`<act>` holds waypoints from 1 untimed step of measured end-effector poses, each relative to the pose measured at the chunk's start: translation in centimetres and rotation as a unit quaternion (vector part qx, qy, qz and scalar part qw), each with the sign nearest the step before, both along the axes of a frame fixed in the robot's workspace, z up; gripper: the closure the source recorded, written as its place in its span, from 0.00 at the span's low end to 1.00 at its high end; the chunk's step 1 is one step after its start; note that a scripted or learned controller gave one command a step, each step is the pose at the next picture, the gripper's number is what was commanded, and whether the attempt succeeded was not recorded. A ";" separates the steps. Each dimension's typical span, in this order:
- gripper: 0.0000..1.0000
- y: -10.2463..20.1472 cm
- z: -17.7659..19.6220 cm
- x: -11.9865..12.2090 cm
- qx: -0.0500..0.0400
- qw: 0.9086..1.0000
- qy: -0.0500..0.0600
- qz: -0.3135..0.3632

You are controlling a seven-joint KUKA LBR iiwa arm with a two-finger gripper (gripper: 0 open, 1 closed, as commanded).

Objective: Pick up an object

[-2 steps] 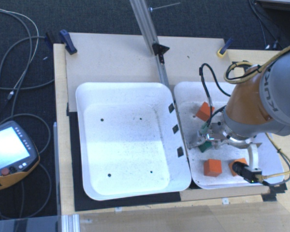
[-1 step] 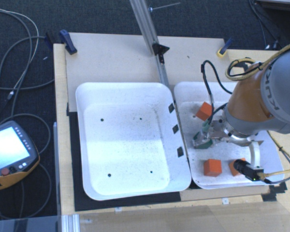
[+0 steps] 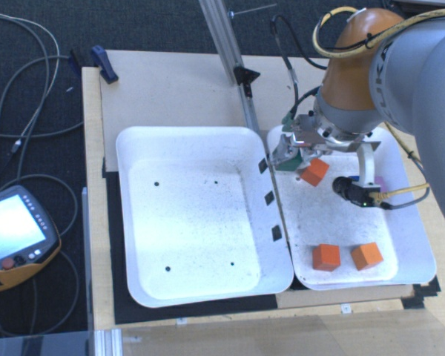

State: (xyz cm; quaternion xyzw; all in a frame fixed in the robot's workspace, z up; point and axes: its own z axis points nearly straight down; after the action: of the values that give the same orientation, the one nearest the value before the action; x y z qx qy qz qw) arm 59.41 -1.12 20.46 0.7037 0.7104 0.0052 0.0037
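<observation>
Three orange blocks point(image 3: 327, 257), right bin point(image 3: 411, 262)

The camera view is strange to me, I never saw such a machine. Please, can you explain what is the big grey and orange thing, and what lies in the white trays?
The big grey and orange thing is a robot arm, reaching in from the right. One camera above the bench looks down at a slant. Its end effector hangs over the right bin. An orange block sits right beneath it; I cannot tell whether it is gripped. Two more orange blocks lie near that bin's front edge. The left bin stands alongside.
</observation>
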 end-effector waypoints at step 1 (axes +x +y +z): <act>1.00 1.4 -0.5 1.0 -0.001 1.000 0.005 -0.003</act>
State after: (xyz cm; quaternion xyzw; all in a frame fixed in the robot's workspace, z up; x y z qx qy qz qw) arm 60.40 0.27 19.93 0.7061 0.7081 0.0007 0.0006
